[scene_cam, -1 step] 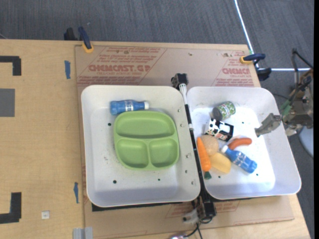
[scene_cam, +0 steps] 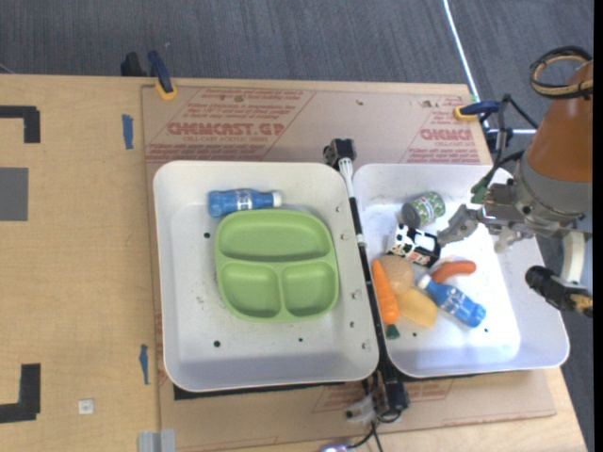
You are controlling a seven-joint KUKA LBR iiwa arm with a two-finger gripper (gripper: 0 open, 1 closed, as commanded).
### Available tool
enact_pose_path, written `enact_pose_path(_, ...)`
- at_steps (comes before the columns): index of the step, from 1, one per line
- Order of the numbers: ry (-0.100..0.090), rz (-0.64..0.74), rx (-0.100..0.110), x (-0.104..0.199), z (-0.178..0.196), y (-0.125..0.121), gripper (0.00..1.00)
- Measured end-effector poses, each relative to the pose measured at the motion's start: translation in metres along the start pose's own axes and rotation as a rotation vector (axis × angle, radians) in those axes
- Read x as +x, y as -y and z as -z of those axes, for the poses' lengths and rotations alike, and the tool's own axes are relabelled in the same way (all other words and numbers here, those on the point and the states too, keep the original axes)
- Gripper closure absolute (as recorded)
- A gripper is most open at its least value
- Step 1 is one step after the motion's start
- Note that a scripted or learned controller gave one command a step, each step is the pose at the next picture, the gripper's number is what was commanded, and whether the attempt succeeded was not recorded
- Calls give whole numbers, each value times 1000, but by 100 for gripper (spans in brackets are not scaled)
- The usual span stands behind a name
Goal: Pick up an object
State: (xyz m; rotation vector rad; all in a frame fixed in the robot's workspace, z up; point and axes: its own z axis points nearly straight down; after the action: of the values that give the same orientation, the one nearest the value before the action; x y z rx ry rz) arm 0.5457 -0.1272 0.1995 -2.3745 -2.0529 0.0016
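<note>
The brown board (scene_cam: 283, 125) under the bins reads "CHEMCAST" in red.

Two shallow white bins are seen side by side on a brown board. In the left bin (scene_cam: 179, 281), a green divided plate (scene_cam: 276, 262) is centred, with a blue bottle (scene_cam: 243, 201) lying just beyond it near the far edge. In the right bin (scene_cam: 528, 342), a green can (scene_cam: 425, 206), a black-and-white toy (scene_cam: 415, 244), an orange carrot (scene_cam: 385, 296), a red sausage (scene_cam: 454, 270), a yellowish lump (scene_cam: 415, 306) and a second blue bottle (scene_cam: 456, 302) are clustered. The gripper (scene_cam: 468, 220) is positioned near the can.
</note>
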Motion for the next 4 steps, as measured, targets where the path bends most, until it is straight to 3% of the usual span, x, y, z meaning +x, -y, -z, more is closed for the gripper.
enact_pose_path(1,2,186,-5,-18,-102,-11,0)
enact_pose_path(2,2,185,-7,-18,-92,-12,100)
enact_pose_path(3,2,648,-5,64,46,-4,100)
enact_pose_path(4,3,737,-6,77,118,-15,100)
